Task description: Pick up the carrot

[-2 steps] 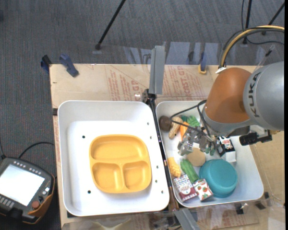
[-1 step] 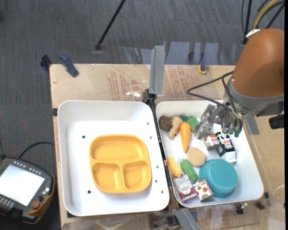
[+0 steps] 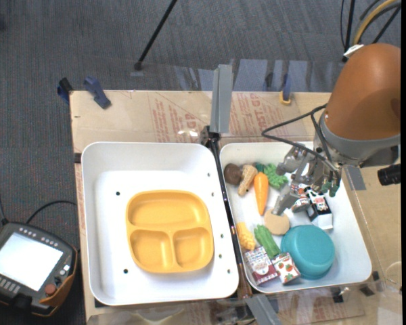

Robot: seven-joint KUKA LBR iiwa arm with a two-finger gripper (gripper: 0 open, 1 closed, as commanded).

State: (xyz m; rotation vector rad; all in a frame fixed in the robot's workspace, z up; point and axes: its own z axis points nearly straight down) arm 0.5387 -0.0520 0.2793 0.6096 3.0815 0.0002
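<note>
Evidently the pick is not yet made: the small orange plastic carrot (image 3: 260, 192) lies loose in the right white bin (image 3: 358, 249), tip pointing toward the near rim, untouched. Just right of the carrot, the metal two-finger gripper (image 3: 299, 185) hangs low over the clutter; whether its jaws are spread or pressed together I cannot tell. Left of the carrot, in the other bin, sits a yellow divided plastic tray (image 3: 170, 231). Small food cartons (image 3: 271, 265) lie below the carrot; their printing is too small to read.
</note>
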